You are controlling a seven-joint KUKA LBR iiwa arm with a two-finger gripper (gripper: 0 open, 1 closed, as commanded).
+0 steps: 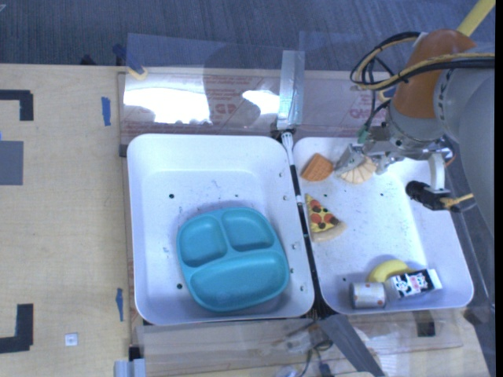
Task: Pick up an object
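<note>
The gripper (pixel 366 157) hangs low over the tan wedge (pixel 356 173) in the right bin's (pixel 456 250) far corner, likely lining up a grasp; whether it grips, I cannot tell.

Gripper (pixel 368 159): low over right bin's (pixel 440 234) far end, at a tan wedge (pixel 355 172)
Orange piece (pixel 317 167): just beside wedge
Pizza slice (pixel 322 218): nearer than the wedge, by the divider
Blue tray (pixel 232 259): left bin (pixel 157 179)

Grey arm (pixel 464 100), orange band (pixel 428 61), black-and-yellow looped cables (pixel 385 57)
</note>
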